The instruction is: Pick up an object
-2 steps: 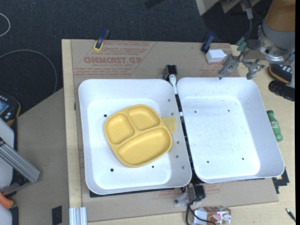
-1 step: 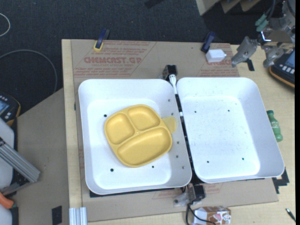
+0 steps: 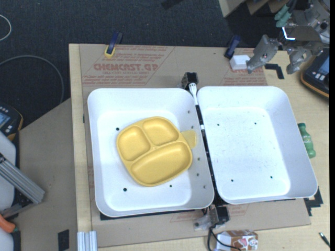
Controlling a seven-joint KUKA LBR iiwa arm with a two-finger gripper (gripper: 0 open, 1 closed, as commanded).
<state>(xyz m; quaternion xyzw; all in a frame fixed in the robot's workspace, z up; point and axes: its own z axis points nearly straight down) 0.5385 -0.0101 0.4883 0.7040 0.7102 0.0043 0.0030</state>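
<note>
The tool (image 3: 277, 56) hangs above the bench's far right corner, outside both bins, fingers spread and holding nothing, probably parked clear of the camera's sight. The right bin (image 3: 293, 140) lies nearest it. The yellow tray (image 3: 153, 150), the thing to pick, sits flat in the left bin (image 3: 99, 140).
</note>
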